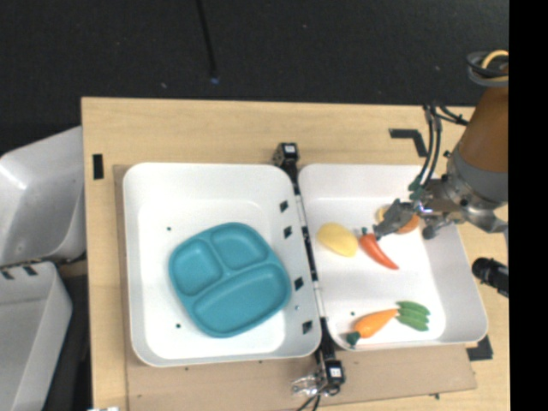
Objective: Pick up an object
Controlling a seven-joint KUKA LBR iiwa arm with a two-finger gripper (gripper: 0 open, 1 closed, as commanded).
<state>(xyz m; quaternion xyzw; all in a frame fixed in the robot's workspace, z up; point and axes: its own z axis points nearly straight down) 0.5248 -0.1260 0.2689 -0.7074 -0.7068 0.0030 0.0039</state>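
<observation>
Over the right bin [445, 294], my pincer [396, 218], grip state unclear, should centre squarely over the red chilli [378, 251] before closing.

Right bin [445, 315] centre bare; lemon [338, 239], chili [378, 251] crowd upper left; carrot [374, 322] near front wall.

Light wood table on a dark floor, lit from above.

The table [214, 131] is pale plywood-looking stuff, and the floor [257, 32] behind it is near-black with a thin dark cable [205, 28] running across it at a slant. Off the left edge there's some white moulded furniture or housing [34, 199], glossy, catching the light. Lighting is pretty even, soft shadows, no windows or walls visible.
</observation>
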